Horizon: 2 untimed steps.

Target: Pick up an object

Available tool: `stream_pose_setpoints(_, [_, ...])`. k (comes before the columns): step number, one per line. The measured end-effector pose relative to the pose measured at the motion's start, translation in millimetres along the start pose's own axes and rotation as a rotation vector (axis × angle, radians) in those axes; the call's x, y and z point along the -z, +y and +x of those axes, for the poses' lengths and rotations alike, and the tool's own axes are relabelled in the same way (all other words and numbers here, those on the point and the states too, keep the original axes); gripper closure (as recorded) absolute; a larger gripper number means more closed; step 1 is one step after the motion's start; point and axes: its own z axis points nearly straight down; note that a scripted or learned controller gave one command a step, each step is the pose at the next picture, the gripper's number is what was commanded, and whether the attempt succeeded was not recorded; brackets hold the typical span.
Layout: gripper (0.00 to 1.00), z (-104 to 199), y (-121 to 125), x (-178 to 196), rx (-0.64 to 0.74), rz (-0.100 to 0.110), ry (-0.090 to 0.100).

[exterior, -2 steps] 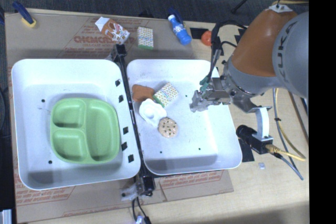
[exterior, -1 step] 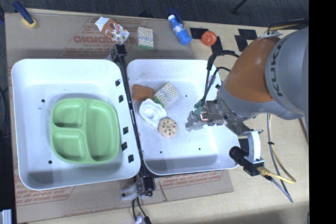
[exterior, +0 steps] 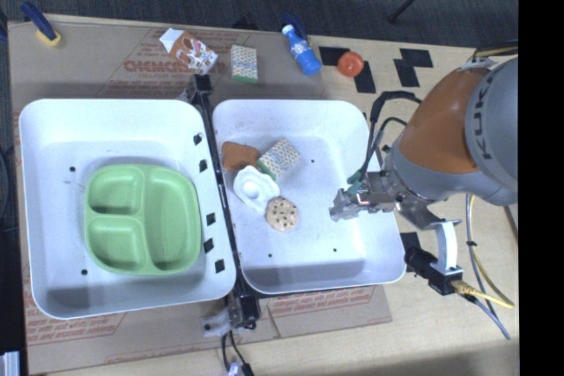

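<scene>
Two white bins sit side by side on the bench. Left bin [exterior: 35, 189]: contains a green divided tray [exterior: 141, 220]. Right bin [exterior: 308, 273]: contains four items clustered toward its left half: a brown piece [exterior: 236, 154], a patterned box [exterior: 280, 157], a white object [exterior: 254, 187] and a round speckled cookie [exterior: 282, 213]. The gripper [exterior: 345, 207] is positioned over the right side of the right bin, apart from the cluster; nothing is visible between its tips, and whether it is released or clenched cannot be told. Behind the bins lie a blue bottle [exterior: 302, 50], an orange ball [exterior: 351, 63], a small box [exterior: 244, 62] and a snack packet [exterior: 189, 51]. Red print on the cardboard beneath is too blurred to read.
</scene>
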Motion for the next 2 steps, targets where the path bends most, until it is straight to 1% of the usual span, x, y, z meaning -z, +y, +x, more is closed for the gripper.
stream_pose_setpoints(1, [1.00, 21.4, 1.0, 12.9, 0.001, -0.002, 0.001])
stream_pose_setpoints(2, [1.00, -6.5, 0.1, 5.9, 0.000, -0.001, 0.000])
